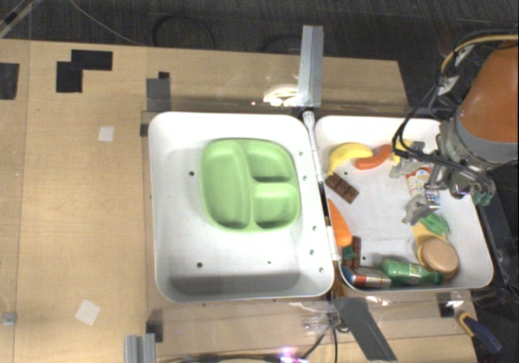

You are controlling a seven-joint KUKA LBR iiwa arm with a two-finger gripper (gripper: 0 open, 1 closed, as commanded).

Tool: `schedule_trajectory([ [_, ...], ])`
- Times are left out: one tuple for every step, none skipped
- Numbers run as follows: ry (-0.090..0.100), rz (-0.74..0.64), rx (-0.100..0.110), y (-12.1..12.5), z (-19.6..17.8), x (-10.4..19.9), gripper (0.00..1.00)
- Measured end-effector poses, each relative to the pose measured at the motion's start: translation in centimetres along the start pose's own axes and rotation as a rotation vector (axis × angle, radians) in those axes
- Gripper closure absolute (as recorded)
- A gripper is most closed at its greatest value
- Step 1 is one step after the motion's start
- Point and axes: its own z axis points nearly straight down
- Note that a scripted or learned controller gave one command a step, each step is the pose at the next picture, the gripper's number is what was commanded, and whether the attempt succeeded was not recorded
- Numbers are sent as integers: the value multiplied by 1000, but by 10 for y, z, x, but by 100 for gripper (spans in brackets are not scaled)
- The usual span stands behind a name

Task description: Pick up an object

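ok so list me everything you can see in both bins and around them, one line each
divided tray: 1, light green, middle of the left bin
left bin: 1, white, left half of the bench
right bin: 1, white, beside the left bin
banana: 1, yellow, top left of the right bin
sausage-shaped toy: 1, orange-red, touching the banana's right end
chocolate bar: 1, brown, below the banana
carrot: 1, orange, along the right bin's left wall
bottle: 1, green, lying along the right bin's bottom edge
round disc: 1, tan, bottom right corner of the right bin
arm: 1, grey with orange band, right edge
gripper: 1, metal, over the right bin's right side
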Motion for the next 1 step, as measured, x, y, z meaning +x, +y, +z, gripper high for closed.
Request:
schedule_trajectory([
  [8, -230, -4, -42, 115, 1, 0],
])
